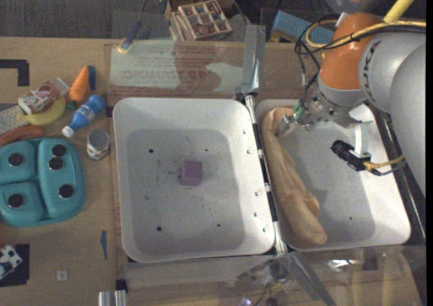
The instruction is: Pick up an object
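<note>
Bread loaf [292,186] along right bin's [379,230] left wall, hand [298,120] at its top end; grip state indiscernible.

purple block [191,172] in the left white bin [135,122]; tan baguette [292,186] in the right white bin [385,223]. teal toy stove [37,179] with black burners, orange carrot [80,83], blue-and-white bottle [84,115] on the wooden bench [54,54].
</note>
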You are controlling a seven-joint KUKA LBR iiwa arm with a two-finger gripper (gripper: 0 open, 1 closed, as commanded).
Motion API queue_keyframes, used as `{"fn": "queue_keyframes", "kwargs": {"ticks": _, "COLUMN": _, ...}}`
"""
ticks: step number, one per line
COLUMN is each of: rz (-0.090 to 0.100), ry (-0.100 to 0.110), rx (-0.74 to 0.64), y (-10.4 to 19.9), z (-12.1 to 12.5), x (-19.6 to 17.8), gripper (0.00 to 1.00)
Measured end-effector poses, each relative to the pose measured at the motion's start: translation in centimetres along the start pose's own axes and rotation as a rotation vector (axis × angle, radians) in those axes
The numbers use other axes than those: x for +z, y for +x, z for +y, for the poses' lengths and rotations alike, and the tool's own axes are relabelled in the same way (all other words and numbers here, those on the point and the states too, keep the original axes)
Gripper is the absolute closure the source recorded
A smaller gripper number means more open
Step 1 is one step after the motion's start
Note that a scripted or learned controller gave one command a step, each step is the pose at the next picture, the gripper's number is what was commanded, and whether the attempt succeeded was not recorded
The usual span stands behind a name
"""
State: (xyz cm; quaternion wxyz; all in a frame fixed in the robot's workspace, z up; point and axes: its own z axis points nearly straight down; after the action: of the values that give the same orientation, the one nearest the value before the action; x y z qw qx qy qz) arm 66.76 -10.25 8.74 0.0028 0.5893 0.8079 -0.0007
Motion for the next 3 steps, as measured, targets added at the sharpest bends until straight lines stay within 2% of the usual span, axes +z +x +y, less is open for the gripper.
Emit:
{"fn": "queue_keyframes", "kwargs": {"ticks": 1, "rz": 0.002, "ry": -0.003, "rx": -0.045, "y": -0.6, "z": -8.1, "x": -0.1, "gripper": 0.0}}
{"fn": "queue_keyframes", "kwargs": {"ticks": 2, "rz": 0.001, "ry": -0.005, "rx": -0.14, "y": 0.6, "z": -0.8, "x": 0.0, "gripper": 0.0}}
{"fn": "queue_keyframes", "kwargs": {"ticks": 3, "rz": 0.005, "ry": 0.0, "rx": -0.065, "y": 1.4, "z": -12.3, "x": -0.9, "gripper": 0.0}}
